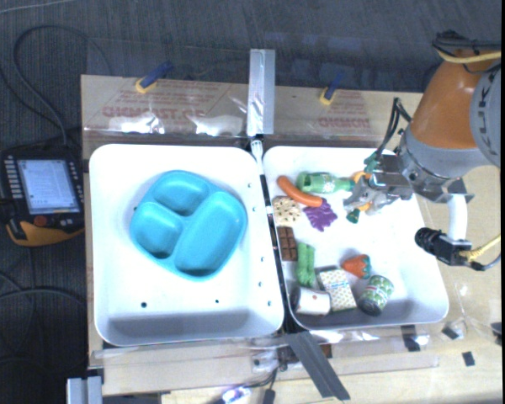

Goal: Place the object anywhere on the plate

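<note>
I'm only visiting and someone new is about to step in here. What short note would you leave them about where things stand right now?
Gripper: over the right bin, near the green bottle; whether it grips anything is unclear.
Blue plate: in the left bin, nothing on it.
Toys: green bottle, hot dog, purple grapes and others all lie in the right bin.
Done: nothing placed yet.
Left: pick one object and set it on the plate.
</note>
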Available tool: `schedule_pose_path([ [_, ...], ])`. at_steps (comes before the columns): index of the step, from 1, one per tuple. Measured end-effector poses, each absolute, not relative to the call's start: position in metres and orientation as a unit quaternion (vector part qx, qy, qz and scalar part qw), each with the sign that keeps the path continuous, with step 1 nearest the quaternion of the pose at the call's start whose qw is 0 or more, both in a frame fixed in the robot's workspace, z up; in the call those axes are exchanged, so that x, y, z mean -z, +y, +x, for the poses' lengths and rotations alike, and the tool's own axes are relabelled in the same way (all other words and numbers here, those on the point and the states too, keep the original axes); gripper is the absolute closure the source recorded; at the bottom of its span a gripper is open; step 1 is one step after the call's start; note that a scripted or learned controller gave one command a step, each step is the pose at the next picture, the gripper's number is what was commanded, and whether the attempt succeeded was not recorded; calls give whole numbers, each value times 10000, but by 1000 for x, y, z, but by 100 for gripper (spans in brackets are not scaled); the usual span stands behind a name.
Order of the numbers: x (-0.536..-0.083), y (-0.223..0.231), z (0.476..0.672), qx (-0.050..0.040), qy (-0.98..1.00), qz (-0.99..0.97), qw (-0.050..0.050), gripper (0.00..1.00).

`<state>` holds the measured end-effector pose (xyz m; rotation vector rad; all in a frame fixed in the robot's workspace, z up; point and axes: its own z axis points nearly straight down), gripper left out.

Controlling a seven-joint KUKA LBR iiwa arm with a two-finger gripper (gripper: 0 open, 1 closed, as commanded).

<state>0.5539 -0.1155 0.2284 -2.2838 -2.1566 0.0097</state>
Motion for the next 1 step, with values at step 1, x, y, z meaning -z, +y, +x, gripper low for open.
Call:
schedule_pose_path([
  [1,-155,-141,546,-25,-6863,-7273,19,100],
])
